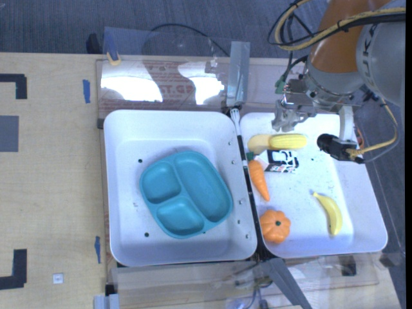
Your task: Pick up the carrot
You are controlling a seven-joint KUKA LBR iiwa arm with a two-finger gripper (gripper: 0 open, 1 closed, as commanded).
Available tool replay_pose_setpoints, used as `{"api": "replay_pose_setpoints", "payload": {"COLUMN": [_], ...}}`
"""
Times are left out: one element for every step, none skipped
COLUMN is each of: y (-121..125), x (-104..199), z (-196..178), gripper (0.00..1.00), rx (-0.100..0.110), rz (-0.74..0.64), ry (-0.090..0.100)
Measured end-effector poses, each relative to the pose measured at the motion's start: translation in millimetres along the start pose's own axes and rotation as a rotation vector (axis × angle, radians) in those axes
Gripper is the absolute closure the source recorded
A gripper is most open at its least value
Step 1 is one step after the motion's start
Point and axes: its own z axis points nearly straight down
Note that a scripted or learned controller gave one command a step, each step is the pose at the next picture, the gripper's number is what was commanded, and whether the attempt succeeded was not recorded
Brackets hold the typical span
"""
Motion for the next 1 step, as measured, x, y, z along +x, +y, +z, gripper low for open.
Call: {"api": "replay_pose_setpoints", "payload": {"y": [-0.4], "x": [0.2], "z": [1.1], "gripper": [0.0], "rx": [0.002], "rz": [0.0], "ry": [0.0]}}
